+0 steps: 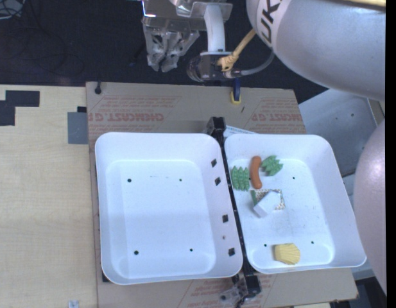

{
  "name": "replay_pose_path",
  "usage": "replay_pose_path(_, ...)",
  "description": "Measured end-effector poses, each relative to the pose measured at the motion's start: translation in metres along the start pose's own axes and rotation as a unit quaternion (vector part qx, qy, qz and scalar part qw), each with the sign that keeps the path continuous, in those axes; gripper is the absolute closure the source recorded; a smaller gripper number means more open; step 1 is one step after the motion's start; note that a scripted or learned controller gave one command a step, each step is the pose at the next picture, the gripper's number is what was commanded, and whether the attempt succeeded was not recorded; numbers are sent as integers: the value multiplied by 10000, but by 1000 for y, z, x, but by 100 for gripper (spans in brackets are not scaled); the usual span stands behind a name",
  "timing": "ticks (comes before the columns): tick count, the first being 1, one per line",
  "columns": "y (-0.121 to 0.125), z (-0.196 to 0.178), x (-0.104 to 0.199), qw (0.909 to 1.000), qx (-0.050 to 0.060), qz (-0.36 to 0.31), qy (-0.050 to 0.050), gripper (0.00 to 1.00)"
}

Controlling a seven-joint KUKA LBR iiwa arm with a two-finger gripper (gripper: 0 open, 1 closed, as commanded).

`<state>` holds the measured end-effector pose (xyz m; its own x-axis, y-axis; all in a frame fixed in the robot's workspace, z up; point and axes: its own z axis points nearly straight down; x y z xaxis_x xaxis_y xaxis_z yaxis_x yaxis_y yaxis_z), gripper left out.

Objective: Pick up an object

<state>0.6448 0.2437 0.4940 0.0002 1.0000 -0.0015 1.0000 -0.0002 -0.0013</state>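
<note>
1. I see the pincer (164,56) at the top of the camera view, hanging over the dark area behind the bench (37,191), well apart from both bins.
2. Its grey fingers point downward and look bunched close together with nothing between them, but I cannot tell for certain whether they are apart or closed.
3. The grey arm (319,31) fills the upper right corner, with black lettering on its casing and a yellowish cable running toward the wrist.
4. The left bin (114,156) sits on a brown cardboard sheet (159,111) printed with red lettering.
5. The right bin (326,172) lies just beside it, their inner rims touching along the black clips in the middle.
6. All the pickable things lie in the right bin. An orange sausage-shaped piece (255,172) lies near its upper left, between two green leafy pieces: one (240,177) toward the shared rim, the other (271,165) to its right.
7. Just below them lies a white block (265,205), touching a small speckled piece beside it.
8. A yellow piece (287,254) rests near the front wall of the right bin, well apart from the others.
</note>
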Motion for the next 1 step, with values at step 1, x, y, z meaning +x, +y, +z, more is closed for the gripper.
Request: replay_pose_path(1, -3, 131, -1, 10000, 80, 9, -26, 100)
